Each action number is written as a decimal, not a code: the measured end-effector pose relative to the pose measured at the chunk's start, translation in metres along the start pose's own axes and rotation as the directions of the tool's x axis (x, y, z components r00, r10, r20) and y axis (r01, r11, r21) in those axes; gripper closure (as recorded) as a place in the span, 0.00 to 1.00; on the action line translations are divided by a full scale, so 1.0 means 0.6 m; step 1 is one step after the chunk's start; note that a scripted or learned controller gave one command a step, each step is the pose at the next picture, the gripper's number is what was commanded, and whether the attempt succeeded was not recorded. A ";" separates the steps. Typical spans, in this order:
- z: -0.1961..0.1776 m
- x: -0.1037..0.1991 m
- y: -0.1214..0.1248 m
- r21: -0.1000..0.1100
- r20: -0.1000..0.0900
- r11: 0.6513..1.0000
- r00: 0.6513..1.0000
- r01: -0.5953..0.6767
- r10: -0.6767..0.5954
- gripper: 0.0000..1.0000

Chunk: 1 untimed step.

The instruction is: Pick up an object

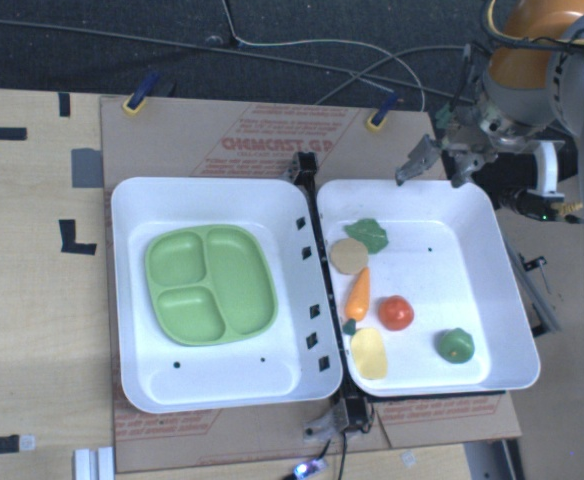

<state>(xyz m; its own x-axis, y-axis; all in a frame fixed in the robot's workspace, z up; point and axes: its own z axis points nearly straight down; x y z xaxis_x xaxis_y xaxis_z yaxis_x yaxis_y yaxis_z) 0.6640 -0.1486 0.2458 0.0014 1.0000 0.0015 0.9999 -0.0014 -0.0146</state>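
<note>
The right bin holds several toy foods: a green leafy piece, a tan round piece, an orange carrot, a red tomato, a yellow piece and a green pepper. My gripper hangs above the bin's back rim, at its upper right. Its two dark fingers are spread apart with nothing between them. It is well clear of all the foods.
The left bin bears a green divided plate. A black clip strip runs between the two bins. Cables cross the dark surface behind the bench. Yellow clamps hold the cardboard sheet.
</note>
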 end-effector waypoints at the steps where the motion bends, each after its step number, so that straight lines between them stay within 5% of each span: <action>1: -0.014 0.001 0.004 -0.013 0.002 1.000 1.000 0.003 -0.003 0.00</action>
